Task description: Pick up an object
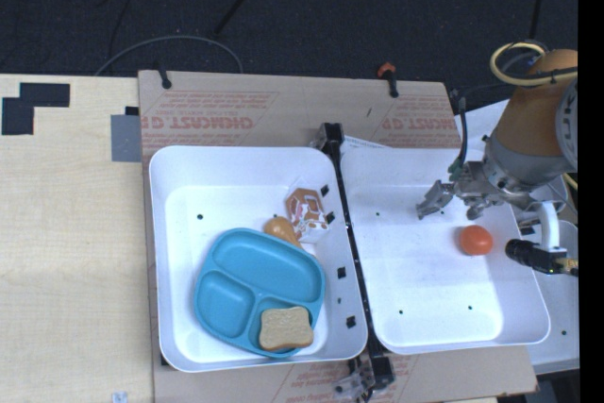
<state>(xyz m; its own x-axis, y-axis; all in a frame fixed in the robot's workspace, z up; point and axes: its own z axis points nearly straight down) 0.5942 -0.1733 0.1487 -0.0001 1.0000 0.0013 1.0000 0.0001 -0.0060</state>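
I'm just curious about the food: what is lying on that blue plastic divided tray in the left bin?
A tan slice of bread lies in the blue plastic divided tray's near compartment. What the bread covers there cannot be seen.

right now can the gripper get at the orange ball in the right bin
Probably yes. The orange ball lies alone on the right bin's floor, just below and right of the gripper, and nothing sits between them.

Two bins sit side by side. In the left bin (pixel 179 203), a divided plate (pixel 247 283) holds a bread slice (pixel 285 328); behind the plate lie a small round item (pixel 280 228) and perhaps a wrapped snack (pixel 306 209). In the right bin (pixel 415 316), a ball (pixel 476 241) lies just beside the gripper (pixel 442 200).
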